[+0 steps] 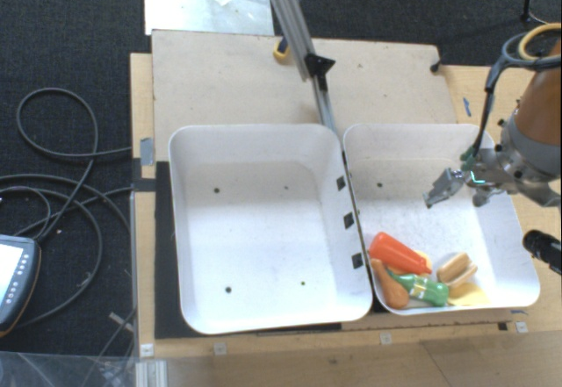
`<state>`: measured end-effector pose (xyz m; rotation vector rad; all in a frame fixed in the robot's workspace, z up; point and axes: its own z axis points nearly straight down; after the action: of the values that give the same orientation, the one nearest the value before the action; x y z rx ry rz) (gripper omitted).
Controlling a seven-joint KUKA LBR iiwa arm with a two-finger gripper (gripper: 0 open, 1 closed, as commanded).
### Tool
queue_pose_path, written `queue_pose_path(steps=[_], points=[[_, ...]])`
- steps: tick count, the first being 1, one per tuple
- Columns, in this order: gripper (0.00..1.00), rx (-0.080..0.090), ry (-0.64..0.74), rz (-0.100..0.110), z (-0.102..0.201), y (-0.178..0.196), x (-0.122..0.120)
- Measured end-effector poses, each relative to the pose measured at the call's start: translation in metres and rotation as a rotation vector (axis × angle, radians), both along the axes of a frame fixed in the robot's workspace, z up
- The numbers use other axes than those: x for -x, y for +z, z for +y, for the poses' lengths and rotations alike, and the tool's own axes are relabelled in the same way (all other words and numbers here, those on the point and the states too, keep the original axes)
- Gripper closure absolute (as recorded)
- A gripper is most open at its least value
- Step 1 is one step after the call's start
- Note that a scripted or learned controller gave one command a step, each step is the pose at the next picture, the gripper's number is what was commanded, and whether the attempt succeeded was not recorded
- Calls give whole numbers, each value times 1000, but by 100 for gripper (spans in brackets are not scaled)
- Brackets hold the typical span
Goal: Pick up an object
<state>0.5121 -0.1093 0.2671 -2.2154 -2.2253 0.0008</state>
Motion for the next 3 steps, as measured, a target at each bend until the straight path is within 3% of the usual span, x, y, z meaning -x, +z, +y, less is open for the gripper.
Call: queue_pose_path(steps=[1, 3], points=[[0, 0, -2, -4, 0, 2, -1], [0, -1, -4, 3, 8, -100, -6]])
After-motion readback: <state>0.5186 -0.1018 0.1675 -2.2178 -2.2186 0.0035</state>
